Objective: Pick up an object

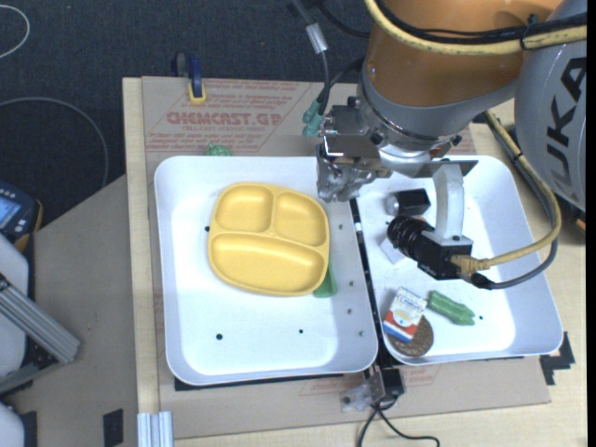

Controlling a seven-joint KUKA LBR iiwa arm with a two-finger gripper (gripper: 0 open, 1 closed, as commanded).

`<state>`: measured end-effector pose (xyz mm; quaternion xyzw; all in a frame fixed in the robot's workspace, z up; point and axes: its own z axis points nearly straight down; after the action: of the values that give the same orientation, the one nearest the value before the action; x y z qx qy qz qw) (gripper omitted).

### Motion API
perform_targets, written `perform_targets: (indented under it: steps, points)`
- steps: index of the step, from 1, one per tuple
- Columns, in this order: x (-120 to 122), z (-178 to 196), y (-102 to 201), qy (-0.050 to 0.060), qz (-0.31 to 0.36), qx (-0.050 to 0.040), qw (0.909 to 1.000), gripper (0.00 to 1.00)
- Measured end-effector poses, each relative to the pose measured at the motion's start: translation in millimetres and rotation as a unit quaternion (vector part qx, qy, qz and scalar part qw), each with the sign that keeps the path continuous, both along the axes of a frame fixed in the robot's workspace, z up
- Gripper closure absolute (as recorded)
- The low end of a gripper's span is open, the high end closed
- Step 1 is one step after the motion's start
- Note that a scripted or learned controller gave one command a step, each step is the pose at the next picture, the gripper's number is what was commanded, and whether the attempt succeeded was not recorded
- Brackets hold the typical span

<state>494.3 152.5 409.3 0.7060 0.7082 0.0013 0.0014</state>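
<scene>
A yellow divided plate (268,238) lies in the left bin (270,343), with a green item (324,284) poking out from under its right edge. In the right bin (526,329), near the front, sit a small red, white and blue carton (404,309), a brown round object (416,339) under it, and a green pickle-shaped piece (453,307). My gripper (336,186) hangs low over the far end of the rim between the two bins, just beyond the plate's upper right corner. I see nothing held in it.
The arm's grey and orange body (447,45) covers the back of the right bin. A black unit on a white bracket (426,242) with a yellow cable (521,250) hangs over that bin's middle. Cardboard (233,110) lies behind the bins.
</scene>
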Motion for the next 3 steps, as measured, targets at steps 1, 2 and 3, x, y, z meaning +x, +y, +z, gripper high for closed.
perform_targets:
  steps: [1, 2, 3]
  points:
    - [13.8, -9.3, 21.5, 0.001, 0.000, 0.0002, 1.0000, 1.00]
    - [13.8, 2.5, 21.1, -0.002, 0.000, 0.0005, 1.0000, 1.00]
    - [14.2, 12.6, 21.8, -0.003, 0.001, 0.0003, 1.0000, 1.00]
